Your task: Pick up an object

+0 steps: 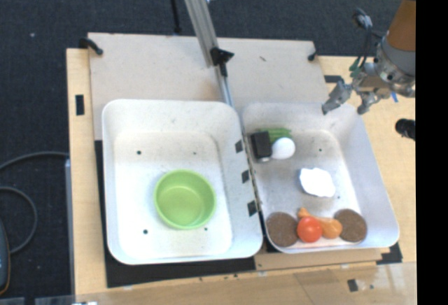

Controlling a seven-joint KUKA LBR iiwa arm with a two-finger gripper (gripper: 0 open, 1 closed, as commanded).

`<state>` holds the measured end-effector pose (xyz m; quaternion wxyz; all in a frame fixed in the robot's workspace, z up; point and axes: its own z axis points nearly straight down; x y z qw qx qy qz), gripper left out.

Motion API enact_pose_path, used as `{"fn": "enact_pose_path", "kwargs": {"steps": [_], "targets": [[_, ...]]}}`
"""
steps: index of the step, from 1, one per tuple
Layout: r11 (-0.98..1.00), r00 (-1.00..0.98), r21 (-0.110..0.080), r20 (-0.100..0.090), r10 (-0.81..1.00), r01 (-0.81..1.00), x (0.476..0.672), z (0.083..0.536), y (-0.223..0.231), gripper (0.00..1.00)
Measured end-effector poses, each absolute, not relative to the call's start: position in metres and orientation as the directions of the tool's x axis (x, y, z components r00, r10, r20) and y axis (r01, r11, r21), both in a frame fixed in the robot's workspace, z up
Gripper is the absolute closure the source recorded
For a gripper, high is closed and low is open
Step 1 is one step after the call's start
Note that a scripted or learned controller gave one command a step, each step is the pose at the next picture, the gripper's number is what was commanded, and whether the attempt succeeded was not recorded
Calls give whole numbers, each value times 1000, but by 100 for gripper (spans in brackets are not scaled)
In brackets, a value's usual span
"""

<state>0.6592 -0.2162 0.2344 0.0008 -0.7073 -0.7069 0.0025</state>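
My two-finger gripper (348, 102) hangs spread and empty at upper right above the right shallow white bin (371, 178), nothing picked yet.

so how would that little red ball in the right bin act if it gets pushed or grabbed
The small round red ball looks smooth, so it would probably roll when nudged, though the orange piece and brown disc touching it may block it. Its curved surface might slip from a two-finger pinch. It seems light for its size.
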Motion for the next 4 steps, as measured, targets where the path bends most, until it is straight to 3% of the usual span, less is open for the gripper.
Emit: {"fn": "enact_pose_path", "kwargs": {"steps": [2,3,4], "targets": [[-1,1,-5,-1,1000,1000,656,131,-217,0],[1,0,6,-5,1000,1000,659,147,-218,100],[2,-2,7,-2,1000,1000,662,192,-220,100]]}}
